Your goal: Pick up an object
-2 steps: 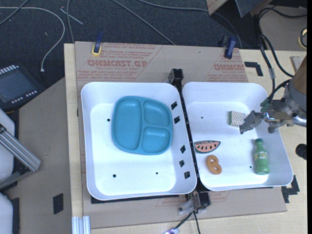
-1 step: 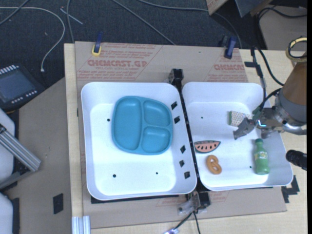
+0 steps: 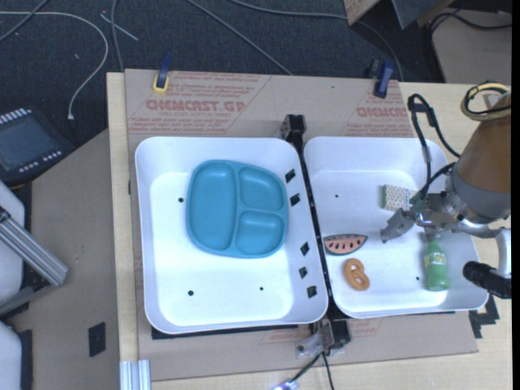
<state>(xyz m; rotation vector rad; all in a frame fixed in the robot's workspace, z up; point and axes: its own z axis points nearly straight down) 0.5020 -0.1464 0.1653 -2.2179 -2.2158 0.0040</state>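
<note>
Dark carpet strewn with loose cables surrounds a desk (image 3: 122, 218) topped with printed cardboard, on which two shallow white bins sit side by side, apparently so that objects can be moved between them. Left bin (image 3: 162, 283): holds a blue divided plate (image 3: 236, 208), lying flat near its centre, well apart from the arm. Right bin (image 3: 357, 157): holds the candidate objects, which lie scattered and mostly apart, a spread that should favour single-item grasps. Arm (image 3: 487, 169): grey with an orange band, reaching in from the right over the right bin. Pincer (image 3: 400, 224): low over the bin's middle, tips pointing left; nothing is visible between its fingers, and whether they are spread or closed cannot be told. Green bottle (image 3: 435, 266): lying just below the wrist, partly under the arm, so probably awkward to reach from this pose. Watermelon slice (image 3: 344, 242): flat, near the pincer's lower left. Pretzel (image 3: 356, 275): just below the slice, close enough to crowd a grasp on either. Small patterned packet (image 3: 396, 195): just above the pincer. No object is lifted; the pick is judged not yet made.
</note>
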